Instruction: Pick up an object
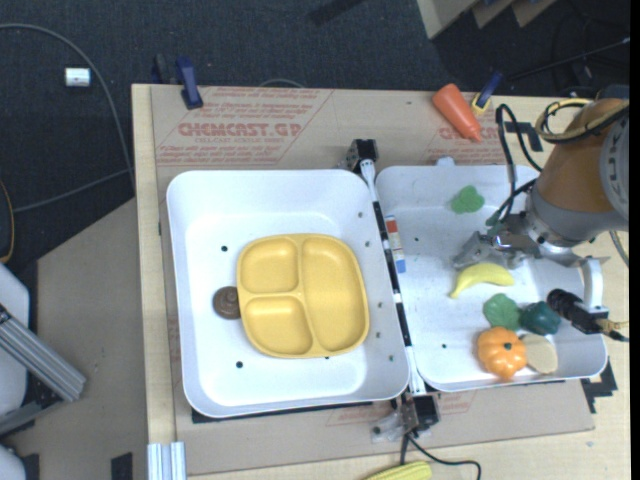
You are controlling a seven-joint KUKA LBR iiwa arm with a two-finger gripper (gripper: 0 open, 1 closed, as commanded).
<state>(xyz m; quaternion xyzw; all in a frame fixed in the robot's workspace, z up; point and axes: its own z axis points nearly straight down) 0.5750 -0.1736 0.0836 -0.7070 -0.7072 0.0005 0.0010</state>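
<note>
Bins sit side by side on the worktop (260, 128), their inner rims touching along a middle seam. The left bin (190, 268) holds a yellow divided plate (300, 295) lying flat near its centre, with bare white floor on all sides of it. A small brown disc (226, 302) pokes out from under the plate's left edge.

The right bin (420, 348) is more crowded. A yellow banana (480, 279) lies about mid-bin, with open floor to its left as far as the seam. A pale green piece (466, 201) rests toward the far rim, apart from the rest. Near the right corner, a green piece (501, 311), a dark teal piece (541, 319), an orange pumpkin (501, 352) and a tan piece (541, 357) cluster close together, the pumpkin and the tan piece hard against the near rim.

The arm reaches in from the right, and its pincer (482, 249) hangs low just beyond the banana's far side. Whether its tips touch the fruit is not clear, and I cannot tell if it is released or clenched; nothing is seen between its tips.

An orange carrot (458, 113) lies on the worktop beyond the right bin's far rim.
</note>
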